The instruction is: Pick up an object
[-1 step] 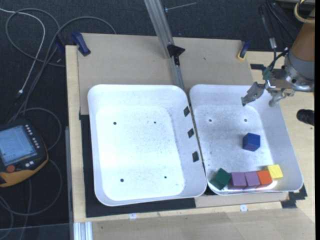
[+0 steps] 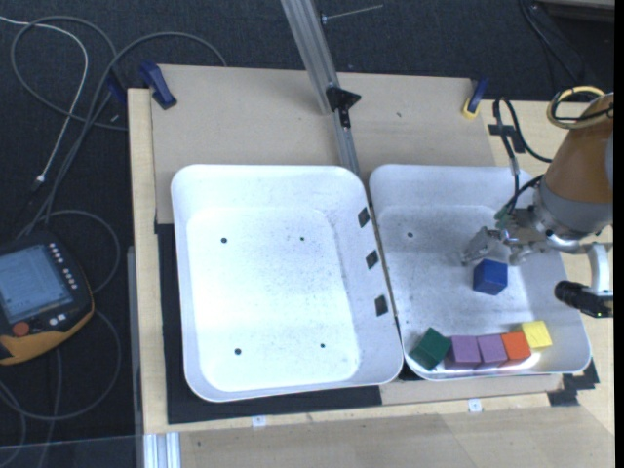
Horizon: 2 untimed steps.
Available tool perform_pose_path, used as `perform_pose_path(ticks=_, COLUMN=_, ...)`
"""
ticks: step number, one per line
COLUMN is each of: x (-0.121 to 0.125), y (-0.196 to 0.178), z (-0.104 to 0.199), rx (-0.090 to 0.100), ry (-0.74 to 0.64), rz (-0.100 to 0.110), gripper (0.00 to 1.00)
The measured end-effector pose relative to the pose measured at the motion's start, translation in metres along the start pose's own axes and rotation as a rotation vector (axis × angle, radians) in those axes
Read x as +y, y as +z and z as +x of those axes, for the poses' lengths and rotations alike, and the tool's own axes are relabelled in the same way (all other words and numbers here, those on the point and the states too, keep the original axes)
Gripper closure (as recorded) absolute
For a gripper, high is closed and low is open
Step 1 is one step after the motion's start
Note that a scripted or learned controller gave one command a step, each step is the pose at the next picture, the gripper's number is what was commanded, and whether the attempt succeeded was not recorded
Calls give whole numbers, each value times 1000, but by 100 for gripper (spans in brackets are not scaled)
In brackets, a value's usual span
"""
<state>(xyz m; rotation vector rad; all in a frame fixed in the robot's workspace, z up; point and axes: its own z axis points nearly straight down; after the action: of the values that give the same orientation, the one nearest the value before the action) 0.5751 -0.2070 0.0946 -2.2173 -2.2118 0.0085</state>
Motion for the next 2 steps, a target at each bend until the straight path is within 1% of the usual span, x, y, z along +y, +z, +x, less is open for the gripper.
perform_pose_path(ticks=1, x=-37, y=-4, z=40, rx=1, ry=-4, rz=-5, gripper=0)
perform_pose_path(ticks=2, x=-35, y=-15, z=39, rx=-1, ry=-3, rz=-12, gripper=100)
